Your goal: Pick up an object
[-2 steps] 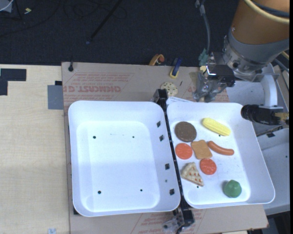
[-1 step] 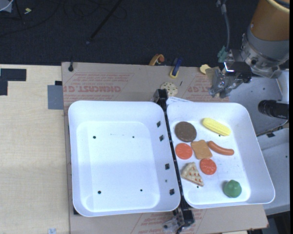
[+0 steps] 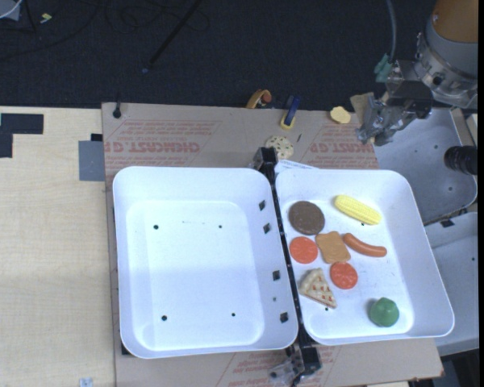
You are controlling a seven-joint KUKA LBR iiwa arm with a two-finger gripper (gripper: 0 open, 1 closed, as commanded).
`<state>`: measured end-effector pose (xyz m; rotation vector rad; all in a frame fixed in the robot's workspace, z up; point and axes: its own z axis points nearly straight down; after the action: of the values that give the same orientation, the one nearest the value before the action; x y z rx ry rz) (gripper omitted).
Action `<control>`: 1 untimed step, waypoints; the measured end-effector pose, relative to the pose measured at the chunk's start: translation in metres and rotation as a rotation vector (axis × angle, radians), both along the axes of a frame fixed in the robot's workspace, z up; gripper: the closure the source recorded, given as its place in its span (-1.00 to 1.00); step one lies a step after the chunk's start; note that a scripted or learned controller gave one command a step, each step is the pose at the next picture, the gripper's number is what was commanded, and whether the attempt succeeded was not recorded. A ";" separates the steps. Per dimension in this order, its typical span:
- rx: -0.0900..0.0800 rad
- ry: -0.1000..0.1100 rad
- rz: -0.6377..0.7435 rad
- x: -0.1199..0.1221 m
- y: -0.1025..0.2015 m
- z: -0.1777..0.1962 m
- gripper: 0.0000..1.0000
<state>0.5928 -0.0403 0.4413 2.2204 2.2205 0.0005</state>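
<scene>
- camera view: two white bins side by side on a cardboard-covered counter point(image 3: 185, 139), left bin point(image 3: 137, 216) and right bin point(image 3: 423, 240).
- in the right bin: yellow corn cob point(image 3: 357, 210) near the far edge, brown round patty point(image 3: 306, 217) to its left, sausage point(image 3: 365, 246) just below the corn.
- toast slice point(image 3: 332, 247) in the middle, touching a red tomato slice point(image 3: 304, 250) on its left; second red slice point(image 3: 344, 276) just below the toast.
- sandwich wedge point(image 3: 318, 287) beside that second slice, near the divider; green round piece point(image 3: 383, 311) in the near right corner, apart from the rest.
- tool point(image 3: 377, 129) raised beyond the right bin's far right corner, over the cardboard, well apart from every item in the bin; nothing seen between its tips; whether apart or together, cannot tell.
- orange band of the arm point(image 3: 456, 10) at the top right.
- outside the bins on the cardboard: cookie point(image 3: 279, 146), small yellow piece point(image 3: 340, 114), blue-and-yellow piece point(image 3: 289, 112), orange ring point(image 3: 260, 98).
</scene>
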 end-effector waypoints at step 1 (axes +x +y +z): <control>0.001 0.001 0.001 -0.010 0.000 0.028 1.00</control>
<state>0.5826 -0.0401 0.4694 2.2204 2.2220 0.0003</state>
